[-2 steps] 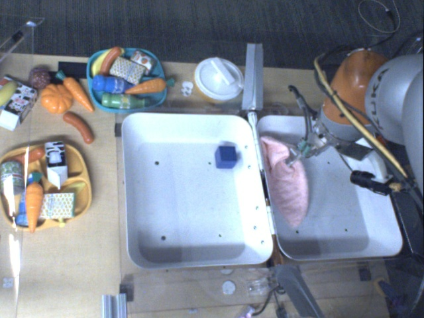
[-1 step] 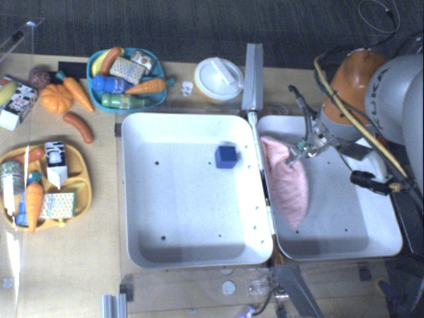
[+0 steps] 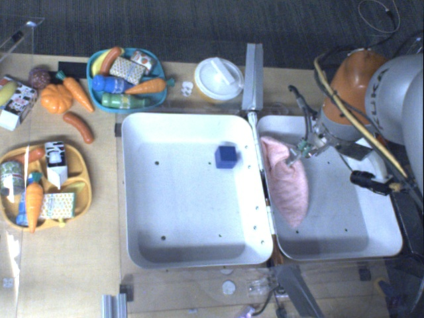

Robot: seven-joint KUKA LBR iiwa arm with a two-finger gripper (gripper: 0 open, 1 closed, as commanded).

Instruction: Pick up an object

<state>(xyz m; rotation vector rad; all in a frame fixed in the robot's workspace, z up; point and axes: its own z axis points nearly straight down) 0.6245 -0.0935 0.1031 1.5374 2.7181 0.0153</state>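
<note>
A pink cloth (image 3: 289, 183) lies crumpled along the left side of the right bin (image 3: 351, 237). My gripper (image 3: 301, 150) hangs over the cloth's upper end, its tip right at the fabric; whether it touches is unclear. The grey arm with its orange band (image 3: 354, 78) reaches in from the upper right. A small blue cube (image 3: 226, 156) sits alone in the left bin (image 3: 172, 237), near that bin's right wall and well apart from the gripper.
A metal divider post (image 3: 251, 78) stands behind the gap between the bins. A white lidded container (image 3: 218, 78) sits behind the left bin. Toy food lies on the bench at left, in a blue bowl (image 3: 126, 78) and a yellow tray (image 3: 46, 187). Cables run along the right bin's far edge.
</note>
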